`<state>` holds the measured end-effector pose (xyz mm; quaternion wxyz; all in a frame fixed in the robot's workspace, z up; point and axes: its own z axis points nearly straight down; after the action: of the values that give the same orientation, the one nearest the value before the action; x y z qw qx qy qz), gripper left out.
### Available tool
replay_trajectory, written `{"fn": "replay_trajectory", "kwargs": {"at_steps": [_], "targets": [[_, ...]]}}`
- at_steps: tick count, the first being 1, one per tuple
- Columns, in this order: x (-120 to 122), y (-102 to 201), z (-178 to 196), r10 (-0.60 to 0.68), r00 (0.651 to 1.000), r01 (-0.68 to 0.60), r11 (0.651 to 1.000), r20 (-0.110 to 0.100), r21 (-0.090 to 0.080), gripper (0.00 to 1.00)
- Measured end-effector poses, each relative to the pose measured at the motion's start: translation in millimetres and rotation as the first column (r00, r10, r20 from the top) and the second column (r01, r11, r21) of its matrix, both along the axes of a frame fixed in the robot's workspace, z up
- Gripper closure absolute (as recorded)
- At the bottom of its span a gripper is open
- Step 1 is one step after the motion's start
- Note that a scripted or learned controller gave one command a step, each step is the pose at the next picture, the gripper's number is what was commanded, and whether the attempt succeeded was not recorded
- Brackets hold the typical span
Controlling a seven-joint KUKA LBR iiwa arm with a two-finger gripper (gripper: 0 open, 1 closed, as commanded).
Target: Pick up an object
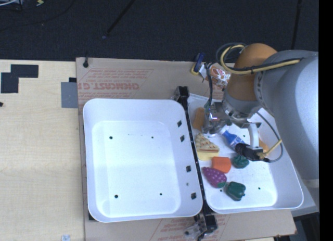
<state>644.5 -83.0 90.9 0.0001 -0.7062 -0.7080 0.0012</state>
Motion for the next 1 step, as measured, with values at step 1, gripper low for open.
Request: {"fn": "replay_trajectory", "kwargs": {"at_steps": [1], "targets": [[0.0,0.1,0.0,0.001,1.000,-0.001,1.000,0.000,0.000,1.00]]}}
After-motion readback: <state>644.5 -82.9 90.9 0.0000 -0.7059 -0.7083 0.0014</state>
